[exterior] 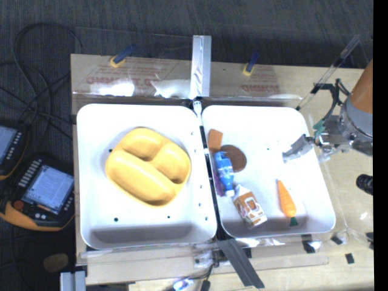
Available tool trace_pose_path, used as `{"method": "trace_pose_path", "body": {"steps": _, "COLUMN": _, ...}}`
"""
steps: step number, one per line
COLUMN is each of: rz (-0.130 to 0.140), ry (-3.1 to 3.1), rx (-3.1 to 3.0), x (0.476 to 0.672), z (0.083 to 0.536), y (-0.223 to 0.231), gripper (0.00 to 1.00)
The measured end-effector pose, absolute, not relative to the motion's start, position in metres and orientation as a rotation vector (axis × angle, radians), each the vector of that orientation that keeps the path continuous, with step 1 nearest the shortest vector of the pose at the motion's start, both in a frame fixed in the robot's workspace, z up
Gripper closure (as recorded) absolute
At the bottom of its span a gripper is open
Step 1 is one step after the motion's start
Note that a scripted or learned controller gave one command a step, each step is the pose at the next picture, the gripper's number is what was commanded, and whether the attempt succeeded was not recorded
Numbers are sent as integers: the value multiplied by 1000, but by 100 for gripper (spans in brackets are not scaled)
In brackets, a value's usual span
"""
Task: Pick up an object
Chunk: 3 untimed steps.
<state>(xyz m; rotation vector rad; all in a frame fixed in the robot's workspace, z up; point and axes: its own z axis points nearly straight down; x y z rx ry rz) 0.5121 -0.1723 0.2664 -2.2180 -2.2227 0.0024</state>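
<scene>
The right bin holds a carrot, a small orange and white carton, a blue bottle, a brown disc and an orange block. A big yellow lumpy object lies in the left bin. My gripper hangs over the right bin's right rim, above and to the right of the carrot. It is well apart from every object. The arm's orange band is at the view's right edge.
A metal divider post stands behind the seam between the bins. Blue and yellow clips hold a plastic sheet at the back of the bench. A handheld pendant and cables lie on the floor to the left.
</scene>
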Motion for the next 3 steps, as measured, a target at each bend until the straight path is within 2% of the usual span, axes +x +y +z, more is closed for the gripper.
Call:
{"method": "trace_pose_path", "body": {"steps": 1, "rz": 0, "ry": -2475, "rx": -1929, "x": 484, "z": 105, "y": -188, "gripper": 0}}
{"method": "trace_pose_path", "body": {"steps": 2, "rz": -2, "ry": -2474, "rx": -1928, "x": 485, "z": 113, "y": -187, "gripper": 100}}
{"method": "trace_pose_path", "body": {"steps": 3, "rz": 3, "ry": -2278, "rx": -2162, "x": 512, "z": 204, "y": -156, "gripper": 100}}
